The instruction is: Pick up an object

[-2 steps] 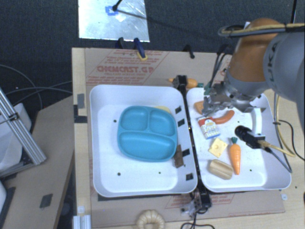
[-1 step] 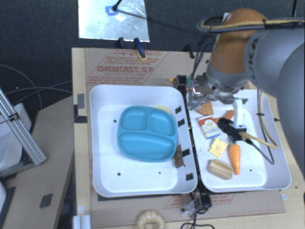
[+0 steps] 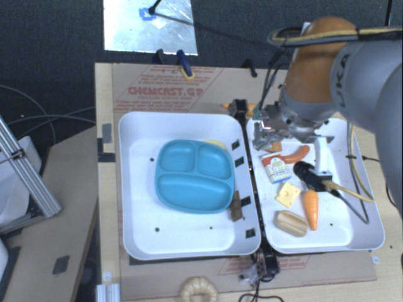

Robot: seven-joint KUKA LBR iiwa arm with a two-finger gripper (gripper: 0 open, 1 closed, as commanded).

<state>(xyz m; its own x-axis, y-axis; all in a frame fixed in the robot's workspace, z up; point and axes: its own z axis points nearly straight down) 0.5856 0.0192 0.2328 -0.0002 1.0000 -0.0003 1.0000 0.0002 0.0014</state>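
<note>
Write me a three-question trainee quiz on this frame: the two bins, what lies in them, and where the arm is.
1. True or false: the blue tray lies in the left bin.
2. Multiple choice: the carrot lies nearest which thing? A) the yellow cheese piece B) the blue tray C) the foil sheet beyond the bench
3. Fill in: the arm reaches over the ____ bin, with its hand low near that bin's far left corner.

Key: 1 true; 2 A; 3 right.
</note>
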